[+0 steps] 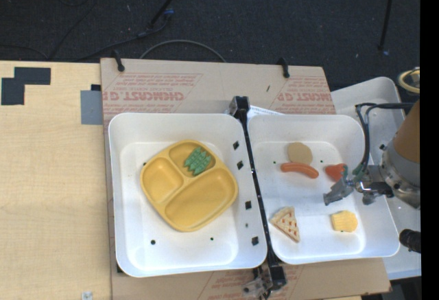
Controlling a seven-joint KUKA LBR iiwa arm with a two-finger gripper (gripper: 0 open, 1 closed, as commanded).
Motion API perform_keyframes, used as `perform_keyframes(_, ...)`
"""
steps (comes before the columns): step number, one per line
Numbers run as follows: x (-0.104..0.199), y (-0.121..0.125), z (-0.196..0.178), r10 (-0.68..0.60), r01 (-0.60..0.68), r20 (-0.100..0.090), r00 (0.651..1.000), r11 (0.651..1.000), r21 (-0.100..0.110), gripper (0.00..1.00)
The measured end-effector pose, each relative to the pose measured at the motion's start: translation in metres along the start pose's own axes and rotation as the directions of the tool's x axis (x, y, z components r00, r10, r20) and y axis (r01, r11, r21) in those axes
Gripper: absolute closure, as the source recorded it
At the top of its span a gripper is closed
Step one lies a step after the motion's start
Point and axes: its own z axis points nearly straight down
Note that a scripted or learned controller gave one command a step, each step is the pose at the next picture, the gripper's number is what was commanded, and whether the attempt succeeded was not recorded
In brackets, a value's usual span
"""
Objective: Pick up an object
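Observation:
In the right bin (312,130) lie a round tan cookie (299,152), an orange sausage (299,169), a small red piece (335,171), a waffle-patterned wedge (286,224) and a yellow cheese block (344,222). My gripper (338,194) reaches in from the right and hangs just above the cheese block, below the red piece. I see nothing held between its fingers.
The left bin (130,134) holds a yellow divided plate (188,206) with a green toy vegetable (197,161) in its top compartment. A black divider (248,175) separates the bins. The arm's body occupies the right edge, over the right bin's rim.

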Motion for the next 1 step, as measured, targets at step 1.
perform_keyframes(1,-0.0005,0.0041,0.0446,0.000,0.000,-0.002,1.000,1.000,0.003,0.00)
